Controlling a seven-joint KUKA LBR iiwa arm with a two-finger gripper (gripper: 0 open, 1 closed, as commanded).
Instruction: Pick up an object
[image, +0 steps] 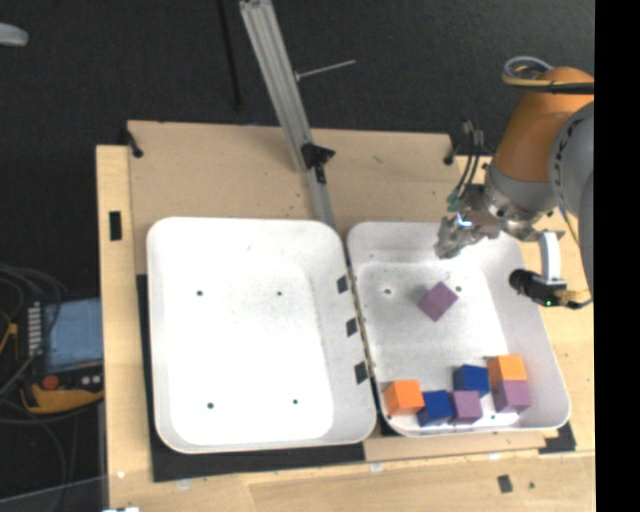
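The gripper (455, 240) was seen above the far part of the right bin (520, 290), near its back wall; whether the jaws were open or shut could not be told, and nothing was seen held between them. A lone purple block (438, 301) was found on the bin floor just below the gripper, turned diagonally to the bin walls, with bare floor on all sides. Along the near wall were clustered an orange block (404, 396), two blue blocks (437, 407), a purple block (468, 405) and an orange-on-purple pair (509, 383). The left bin (245, 330) lay beside it on the table (210, 175).
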